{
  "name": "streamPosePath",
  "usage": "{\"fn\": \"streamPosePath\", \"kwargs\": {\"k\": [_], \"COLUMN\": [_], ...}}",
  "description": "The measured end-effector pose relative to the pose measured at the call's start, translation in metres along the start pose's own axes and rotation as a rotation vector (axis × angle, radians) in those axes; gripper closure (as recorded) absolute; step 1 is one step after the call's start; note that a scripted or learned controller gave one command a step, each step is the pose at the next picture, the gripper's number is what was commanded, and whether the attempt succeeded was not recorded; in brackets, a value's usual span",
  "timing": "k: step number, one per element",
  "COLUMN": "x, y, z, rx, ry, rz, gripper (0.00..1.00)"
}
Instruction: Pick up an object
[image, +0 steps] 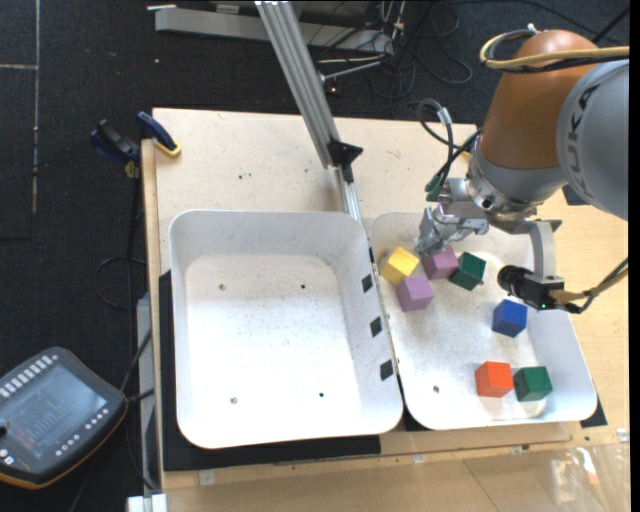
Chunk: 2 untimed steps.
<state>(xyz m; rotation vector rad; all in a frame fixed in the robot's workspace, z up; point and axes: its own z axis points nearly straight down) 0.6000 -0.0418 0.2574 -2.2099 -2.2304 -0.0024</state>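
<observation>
Gripper (437, 238) hangs low in the right bin (570, 350), just above the upper purple cube (440, 264); whether it grips anything, I cannot tell. Yellow cube (401, 264), lower purple cube (415, 292) and green cube (467, 271) crowd close beside it.

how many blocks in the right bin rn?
7 in the right bin: yellow block, two purple blocks and a dark green block clustered under the tool; blue block mid-right; orange block beside a green block. The arm may hide more.
</observation>
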Motion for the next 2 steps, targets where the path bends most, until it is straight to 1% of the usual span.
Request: {"fn": "streamPosePath", "kwargs": {"k": [1,2], "x": [0.063,0.124], "y": [-0.001,-0.004], "z": [0.000,0.013], "rx": [0.000,0.002], "ry": [0.000,0.000], "rz": [0.000,0.001], "gripper": [1.00,1.00]}}
